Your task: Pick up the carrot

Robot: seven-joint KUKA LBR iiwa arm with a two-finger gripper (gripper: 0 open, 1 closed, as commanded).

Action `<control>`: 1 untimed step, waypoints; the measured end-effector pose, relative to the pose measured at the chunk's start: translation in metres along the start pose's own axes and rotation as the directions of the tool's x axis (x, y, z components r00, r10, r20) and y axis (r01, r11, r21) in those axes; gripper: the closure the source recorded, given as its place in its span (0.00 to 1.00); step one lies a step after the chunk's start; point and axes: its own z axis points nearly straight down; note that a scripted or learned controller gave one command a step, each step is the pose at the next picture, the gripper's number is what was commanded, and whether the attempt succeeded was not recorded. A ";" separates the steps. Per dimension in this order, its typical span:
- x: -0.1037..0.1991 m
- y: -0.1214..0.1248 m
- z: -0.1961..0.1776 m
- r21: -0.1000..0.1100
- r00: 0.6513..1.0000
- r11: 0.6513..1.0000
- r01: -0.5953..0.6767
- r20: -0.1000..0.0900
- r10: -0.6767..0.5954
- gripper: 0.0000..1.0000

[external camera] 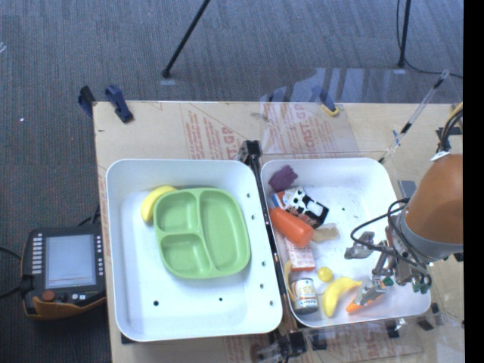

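Note:
The carrot (291, 227), a thick orange tapered piece, lies slantwise in the left middle of the right bin (355, 174). My gripper (376, 290) hangs low over that bin's front right corner, well to the right of the carrot and nearer the front. A small orange piece (354, 306) with a greenish end lies right at the gripper's tip, beside a yellow banana (336, 293). I cannot tell whether the gripper touches that piece.
The right bin also holds a purple item (283, 178), a black-and-white toy (306, 205), a small box (301, 259), a can (305, 293) and a yellow ball (326, 274). In the left bin (128, 278) are a green divided plate (202, 231) and another banana (153, 200).

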 end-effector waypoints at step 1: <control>0.009 0.071 0.030 0.005 0.996 0.996 0.093 0.000 -0.093 0.00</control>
